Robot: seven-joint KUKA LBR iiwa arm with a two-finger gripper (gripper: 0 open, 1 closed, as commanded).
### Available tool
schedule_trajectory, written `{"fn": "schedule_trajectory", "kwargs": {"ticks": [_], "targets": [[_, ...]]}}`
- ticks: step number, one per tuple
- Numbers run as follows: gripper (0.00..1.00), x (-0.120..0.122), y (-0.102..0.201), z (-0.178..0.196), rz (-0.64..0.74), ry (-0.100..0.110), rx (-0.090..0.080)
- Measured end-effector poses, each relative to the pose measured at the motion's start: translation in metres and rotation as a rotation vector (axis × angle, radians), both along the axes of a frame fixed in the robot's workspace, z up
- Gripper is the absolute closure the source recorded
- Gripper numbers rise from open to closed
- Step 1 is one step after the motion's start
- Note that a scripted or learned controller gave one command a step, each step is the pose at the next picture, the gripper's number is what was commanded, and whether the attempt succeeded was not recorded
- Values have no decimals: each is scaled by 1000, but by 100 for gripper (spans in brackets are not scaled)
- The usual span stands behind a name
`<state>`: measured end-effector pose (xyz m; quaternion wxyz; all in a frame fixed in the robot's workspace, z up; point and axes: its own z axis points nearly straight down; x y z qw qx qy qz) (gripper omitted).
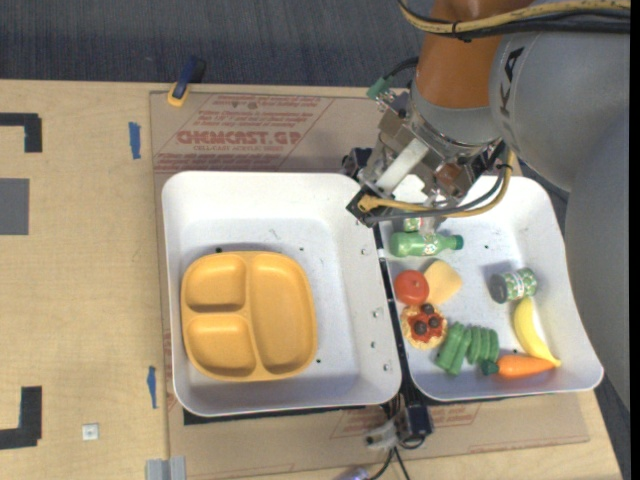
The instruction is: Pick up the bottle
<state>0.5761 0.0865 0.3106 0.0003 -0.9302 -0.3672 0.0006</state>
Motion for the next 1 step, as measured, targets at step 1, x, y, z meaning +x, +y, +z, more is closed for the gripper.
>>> {"fn": "schedule_trajectory", "kwargs": {"ticks": [1], "targets": [[0, -20, -38, -49, -128, 2, 0]]}}
